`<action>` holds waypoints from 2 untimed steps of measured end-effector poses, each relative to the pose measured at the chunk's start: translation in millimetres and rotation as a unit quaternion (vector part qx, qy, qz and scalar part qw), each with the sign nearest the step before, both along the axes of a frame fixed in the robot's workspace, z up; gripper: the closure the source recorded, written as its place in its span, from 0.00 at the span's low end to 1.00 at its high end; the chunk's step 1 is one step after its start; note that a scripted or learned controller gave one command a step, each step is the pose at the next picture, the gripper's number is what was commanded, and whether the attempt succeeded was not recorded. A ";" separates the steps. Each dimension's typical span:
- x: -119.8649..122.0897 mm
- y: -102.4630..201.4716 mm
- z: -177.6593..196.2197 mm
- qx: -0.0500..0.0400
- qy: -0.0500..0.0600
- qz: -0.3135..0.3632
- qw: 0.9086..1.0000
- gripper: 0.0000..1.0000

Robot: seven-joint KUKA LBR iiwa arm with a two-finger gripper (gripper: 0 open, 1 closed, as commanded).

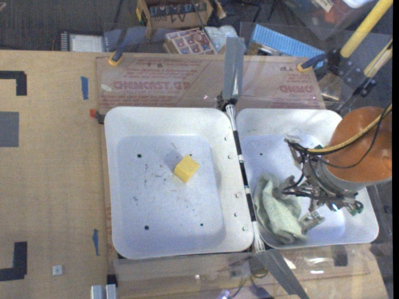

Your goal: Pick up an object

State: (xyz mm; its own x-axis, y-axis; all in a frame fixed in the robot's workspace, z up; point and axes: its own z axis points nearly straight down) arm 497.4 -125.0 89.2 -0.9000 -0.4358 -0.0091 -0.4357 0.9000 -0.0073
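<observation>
Wooden bench [50, 167] bears 2 white bins; clutter along frame top. Yellow block [186, 169] centre of left bin [124, 229]. Gripper [310, 213] lower right, beside crumpled cloth [278, 213] in right bin [262, 129]; grip state indeterminate.

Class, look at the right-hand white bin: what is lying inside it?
Inside the right bin lies a crumpled pale cloth near its front left corner. The gripper hangs right beside it. The arm covers the bin's right part, so anything there is hidden.
</observation>
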 end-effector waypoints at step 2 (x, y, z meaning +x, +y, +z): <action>5.8 -3.3 11.8 -0.001 -0.008 0.195 0.981 1.00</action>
State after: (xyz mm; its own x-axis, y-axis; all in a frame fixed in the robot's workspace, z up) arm 503.3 -128.3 101.0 -0.6649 -0.7467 -0.0205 -0.7464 0.6652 -0.0188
